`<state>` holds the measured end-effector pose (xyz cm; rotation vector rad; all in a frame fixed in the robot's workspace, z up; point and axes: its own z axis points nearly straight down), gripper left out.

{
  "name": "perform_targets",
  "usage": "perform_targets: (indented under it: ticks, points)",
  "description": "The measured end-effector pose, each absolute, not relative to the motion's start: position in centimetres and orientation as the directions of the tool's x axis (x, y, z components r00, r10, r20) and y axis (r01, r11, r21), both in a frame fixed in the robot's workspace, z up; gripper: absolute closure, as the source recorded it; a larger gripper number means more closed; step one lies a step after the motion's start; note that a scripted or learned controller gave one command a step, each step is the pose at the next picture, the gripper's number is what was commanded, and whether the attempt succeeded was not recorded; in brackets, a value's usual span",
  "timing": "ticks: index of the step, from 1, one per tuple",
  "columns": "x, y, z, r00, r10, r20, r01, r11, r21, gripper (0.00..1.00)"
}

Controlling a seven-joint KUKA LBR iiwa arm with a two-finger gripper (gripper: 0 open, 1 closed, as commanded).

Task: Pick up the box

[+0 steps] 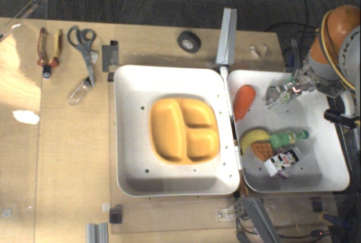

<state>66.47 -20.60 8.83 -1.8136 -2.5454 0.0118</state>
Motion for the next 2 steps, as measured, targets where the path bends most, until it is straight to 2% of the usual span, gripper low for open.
perform_targets:
  ticks: [1,2]
  points:
    - [66.4,-20.5,9.9,-0.331,0.944,0.011,0.943,0.331,-0.021,1.0]
    - [66.4,-10.0,18.6,-0.425,0.905,-0.005,0.905,0.425,0.009,1.0]
